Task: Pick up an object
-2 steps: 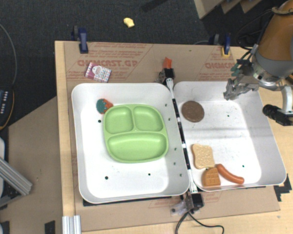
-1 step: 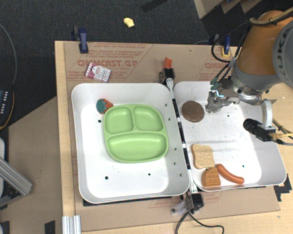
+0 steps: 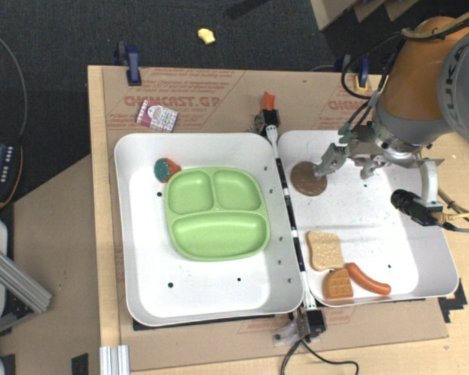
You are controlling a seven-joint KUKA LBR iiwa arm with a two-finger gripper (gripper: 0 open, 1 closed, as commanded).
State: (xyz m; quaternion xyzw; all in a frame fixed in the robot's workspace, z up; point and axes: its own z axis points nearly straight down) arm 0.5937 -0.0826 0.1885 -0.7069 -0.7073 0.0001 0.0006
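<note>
Starting at the left, one small patterned packet (image 3: 156, 116) lies on the brown surface (image 3: 109, 233), just above the left bin (image 3: 141, 280). Two blue clamps show at the far edge of the surface, one (image 3: 130, 62) near the left corner and one (image 3: 363, 73) toward the right.

Inside the left bin lie two things: one green divided plate (image 3: 216, 212) with three compartments, sitting near the middle, and one small round toy (image 3: 167, 169), teal and red, touching the plate's upper left corner.

Between the bins runs a black seam, with one orange-topped clip (image 3: 268, 109) at its far end.

The right bin (image 3: 422, 287) holds four food pieces. One brown round disc (image 3: 308, 179) lies at the upper left of that bin. Near the front left corner lie three more: one pale slice of bread (image 3: 325, 250), one darker orange waffle-like square (image 3: 338, 284) just below it and touching it, and one red-orange sausage (image 3: 366, 279) just beside the square on its right.

The gripper (image 3: 334, 157) hangs over the upper part of the right bin, its tip just beside the brown disc on the disc's right edge. Nothing shows between its fingers; whether they are spread or closed cannot be told. One black cylinder (image 3: 413, 206) juts out below the wrist.
</note>
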